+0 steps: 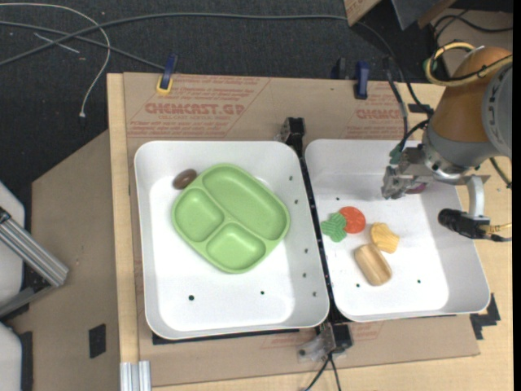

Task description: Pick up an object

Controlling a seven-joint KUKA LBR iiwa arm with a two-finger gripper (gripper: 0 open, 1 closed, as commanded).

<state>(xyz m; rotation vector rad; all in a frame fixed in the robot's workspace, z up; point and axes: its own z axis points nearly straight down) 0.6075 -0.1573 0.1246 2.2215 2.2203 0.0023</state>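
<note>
Tan rounded toy bread loaf (373, 265) at 6 o'clock in right white bin (431, 296) | pincer (396, 183) at 12, state indiscernible | descend centred, straddling one object.

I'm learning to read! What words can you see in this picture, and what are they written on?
"CHEMCAST GP" in red, as best it reads, on the brown board behind the left bin.
The same red print shows behind the right bin, partly hidden by the arm; only "CHEMCAST" can be made out.
Smaller red lines run above and below both prints, too blurred to read.
</note>
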